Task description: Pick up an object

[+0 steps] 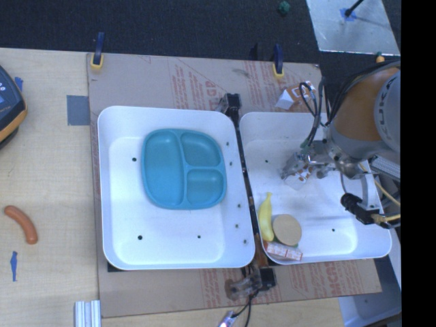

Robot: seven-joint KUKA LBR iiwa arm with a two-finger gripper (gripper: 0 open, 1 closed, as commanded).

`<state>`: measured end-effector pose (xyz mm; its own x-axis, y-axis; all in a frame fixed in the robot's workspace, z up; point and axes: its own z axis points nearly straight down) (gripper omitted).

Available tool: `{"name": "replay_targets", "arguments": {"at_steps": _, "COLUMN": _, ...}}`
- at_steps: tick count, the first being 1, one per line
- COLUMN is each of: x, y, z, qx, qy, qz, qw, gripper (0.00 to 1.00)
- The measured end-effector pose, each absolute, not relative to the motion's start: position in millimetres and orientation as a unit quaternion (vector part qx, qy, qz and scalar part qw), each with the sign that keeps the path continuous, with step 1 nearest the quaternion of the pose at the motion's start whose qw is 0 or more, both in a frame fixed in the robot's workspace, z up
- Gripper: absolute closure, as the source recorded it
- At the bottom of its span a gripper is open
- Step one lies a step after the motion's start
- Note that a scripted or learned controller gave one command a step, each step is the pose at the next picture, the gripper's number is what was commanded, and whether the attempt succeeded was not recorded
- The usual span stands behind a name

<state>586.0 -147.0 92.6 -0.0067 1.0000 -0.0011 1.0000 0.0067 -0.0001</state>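
Gripper [298, 172] hovering mid right bin [320, 247], finger state unclear; risking closing on air, well short of banana [266, 218] in front-left corner.

Smooth glossy plastic bins [116, 182] and teal plate [182, 167]; matt cardboard [170, 80] beneath.

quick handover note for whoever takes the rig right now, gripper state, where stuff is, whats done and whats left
Gripper: low in the right bin, over bare floor near its upper middle; nothing visible between its fingers, open or shut unclear.
Things: banana, round tan piece and small packet clustered at the right bin's lower left corner. Blue divided plate lies in the left bin. A sausage sits on the bench, outside the bins.
Done: nothing picked.
Left: grasp and lift one object.
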Motion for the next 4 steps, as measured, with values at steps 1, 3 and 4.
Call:
{"name": "replay_targets", "arguments": {"at_steps": 1, "x": 613.0, "y": -135.2, "z": 92.2, "qx": 0.705, "qy": 0.709, "qz": -0.0008, "qw": -0.001, "gripper": 0.00}}
{"name": "replay_targets", "arguments": {"at_steps": 3, "x": 634.6, "y": -145.2, "z": 91.9, "qx": 0.706, "qy": 0.708, "qz": -0.0013, "qw": -0.001, "gripper": 0.00}}
{"name": "replay_targets", "arguments": {"at_steps": 4, "x": 634.9, "y": -146.0, "z": 102.6, "qx": 0.705, "qy": 0.709, "qz": -0.0017, "qw": -0.002, "gripper": 1.00}}
